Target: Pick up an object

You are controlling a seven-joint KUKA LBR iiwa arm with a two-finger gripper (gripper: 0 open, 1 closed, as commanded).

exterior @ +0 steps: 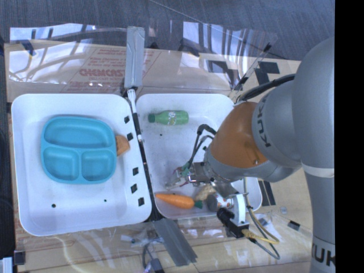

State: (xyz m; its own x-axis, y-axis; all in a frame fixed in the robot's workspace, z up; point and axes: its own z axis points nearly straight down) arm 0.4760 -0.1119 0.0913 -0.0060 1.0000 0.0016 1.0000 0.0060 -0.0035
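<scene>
Arm: I see it reaching in from the right, wrist bent low over the right bin point(170, 104). Tool point(190, 175): down near the bin floor, above the carrot point(176, 200); I cannot tell its state, the view there is cluttered. Green bottle point(168, 117): lying at the bin's far end, well apart. Left bin point(34, 209): blue divided tray point(78, 149), an orange item point(122, 145) touching its right edge.
</scene>
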